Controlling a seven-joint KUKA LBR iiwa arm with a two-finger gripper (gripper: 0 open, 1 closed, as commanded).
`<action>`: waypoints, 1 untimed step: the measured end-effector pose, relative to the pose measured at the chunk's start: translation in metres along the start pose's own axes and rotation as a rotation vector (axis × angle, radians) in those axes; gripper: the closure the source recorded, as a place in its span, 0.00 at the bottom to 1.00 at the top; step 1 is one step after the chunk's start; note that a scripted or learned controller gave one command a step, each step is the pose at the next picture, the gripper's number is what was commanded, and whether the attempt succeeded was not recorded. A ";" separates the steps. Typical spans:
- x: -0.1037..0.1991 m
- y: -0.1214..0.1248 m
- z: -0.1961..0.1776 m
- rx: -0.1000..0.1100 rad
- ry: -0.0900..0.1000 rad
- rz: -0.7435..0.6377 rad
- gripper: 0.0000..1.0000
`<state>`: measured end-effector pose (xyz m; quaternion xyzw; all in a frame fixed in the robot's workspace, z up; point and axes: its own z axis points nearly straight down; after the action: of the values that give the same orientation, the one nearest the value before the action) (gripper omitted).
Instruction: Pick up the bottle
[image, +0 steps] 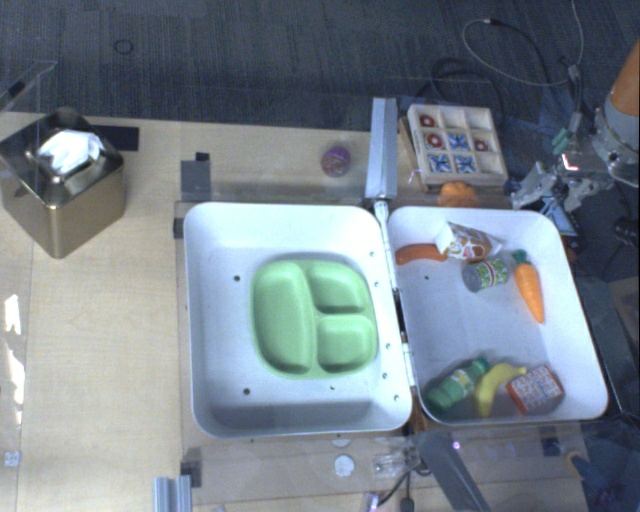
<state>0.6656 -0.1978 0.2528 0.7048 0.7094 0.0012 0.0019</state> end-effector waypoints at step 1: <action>0.011 -0.071 0.058 0.000 0.000 -0.170 0.00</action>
<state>0.5946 -0.1869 0.1945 0.6421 0.7667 0.0011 0.0019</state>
